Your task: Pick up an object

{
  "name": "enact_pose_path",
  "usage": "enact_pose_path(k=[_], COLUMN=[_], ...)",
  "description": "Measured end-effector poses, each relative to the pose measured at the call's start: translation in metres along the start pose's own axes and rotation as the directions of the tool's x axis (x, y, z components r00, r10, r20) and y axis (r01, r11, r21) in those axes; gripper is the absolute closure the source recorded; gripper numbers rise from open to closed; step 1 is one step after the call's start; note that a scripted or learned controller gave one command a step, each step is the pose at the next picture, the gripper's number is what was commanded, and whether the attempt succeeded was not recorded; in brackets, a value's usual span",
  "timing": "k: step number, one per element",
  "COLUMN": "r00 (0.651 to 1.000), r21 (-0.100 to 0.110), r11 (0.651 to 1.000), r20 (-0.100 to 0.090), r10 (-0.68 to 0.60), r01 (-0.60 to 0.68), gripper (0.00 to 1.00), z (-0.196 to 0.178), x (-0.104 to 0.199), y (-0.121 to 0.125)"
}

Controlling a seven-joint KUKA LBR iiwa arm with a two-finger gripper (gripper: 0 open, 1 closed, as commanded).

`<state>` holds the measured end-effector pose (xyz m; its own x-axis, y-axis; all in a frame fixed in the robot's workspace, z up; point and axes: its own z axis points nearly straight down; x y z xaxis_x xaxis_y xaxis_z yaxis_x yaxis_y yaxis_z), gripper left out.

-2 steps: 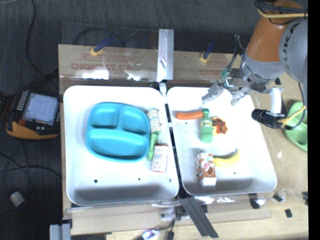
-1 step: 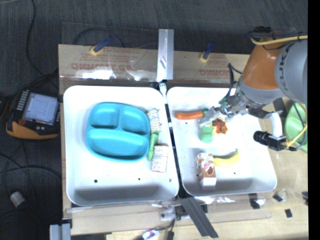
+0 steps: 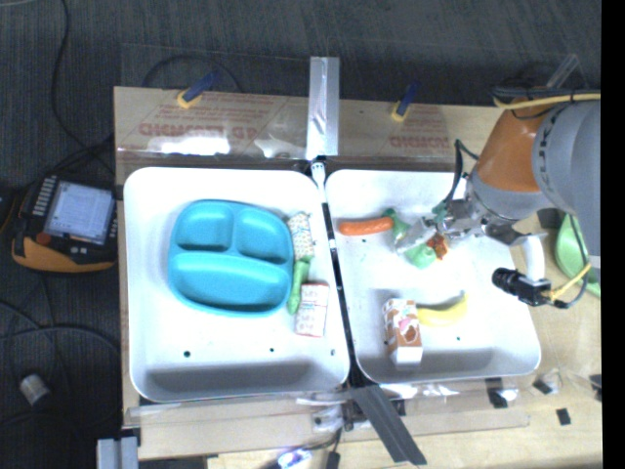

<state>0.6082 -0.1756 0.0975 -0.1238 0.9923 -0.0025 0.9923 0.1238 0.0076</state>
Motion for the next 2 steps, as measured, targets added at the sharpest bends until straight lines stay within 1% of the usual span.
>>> enact_pose_path(k=[1,2], r00=[1.000,0.996], r21=[-0.007,0.012], r11=[1.000,0.996], r20=[0.004,0.001], r10=[0.002,0.087], r01=[-0.002,-0.087], gripper=[1.00,1.00], z=[-0.016,-0.124], x=[-0.002,0.030], y=[0.002,0.064])
